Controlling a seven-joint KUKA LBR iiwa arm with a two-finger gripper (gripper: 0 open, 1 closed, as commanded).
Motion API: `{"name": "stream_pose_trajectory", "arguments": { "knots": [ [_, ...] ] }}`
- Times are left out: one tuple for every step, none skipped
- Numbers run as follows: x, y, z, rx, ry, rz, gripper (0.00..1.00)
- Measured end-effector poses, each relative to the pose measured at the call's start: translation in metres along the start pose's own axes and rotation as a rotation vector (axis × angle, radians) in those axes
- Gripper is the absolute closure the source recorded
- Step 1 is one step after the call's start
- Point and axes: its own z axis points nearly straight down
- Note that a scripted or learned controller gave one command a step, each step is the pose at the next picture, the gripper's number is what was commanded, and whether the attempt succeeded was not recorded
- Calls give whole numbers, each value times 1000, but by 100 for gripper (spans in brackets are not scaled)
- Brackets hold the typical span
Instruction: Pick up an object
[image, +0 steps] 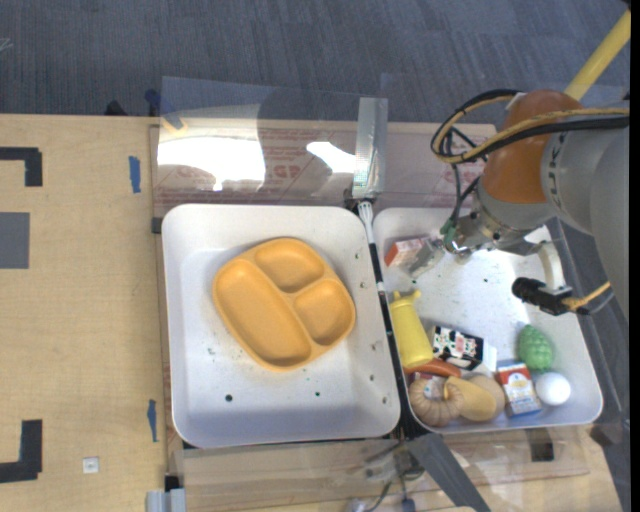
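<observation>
- Bread roll (452, 398) lies nearest the camera, against the front wall of the right bin (585, 415), beside a small red-and-white carton (517, 388) and a white egg (553, 388); the pile sits low, likely because the bin slopes that way
- Behind them lie a yellow bottle (410, 330), a black-and-white packet (458, 347) and a green fruit (536, 347)
- Left bin (190, 400) holds just an orange divided plate (285, 300), set near its middle
- Gripper (450, 243) hangs over the right bin's back corner, close to a small red-and-white pack (403, 252), probably the object being tried for
- Whether the fingers are open or closed cannot be told; nothing is seen held
- Counter (70, 330) lies to the left
</observation>
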Motion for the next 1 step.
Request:
{"name": "stream_pose_trajectory", "arguments": {
  "knots": [
    [41,31,-102,-8,-5,-310,0]
  ]
}}
